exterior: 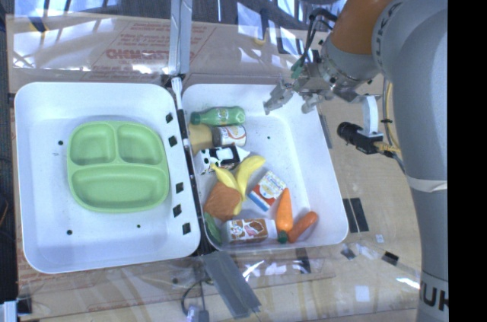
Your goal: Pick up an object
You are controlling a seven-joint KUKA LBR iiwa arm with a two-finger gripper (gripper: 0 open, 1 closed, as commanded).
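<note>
While the arm [396, 46] bends in from the right, its spread, unladen pincer [291, 101] hovers over the right bin [323, 183].

Bright, slightly soft view; glare streaks perhaps on plastic sheeting [251, 8].

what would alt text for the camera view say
A grey robot arm's open gripper hovers over the right white bin's top edge, holding nothing. That bin holds toy foods, including a green bottle and banana; the left bin holds a green divided plate.
</note>
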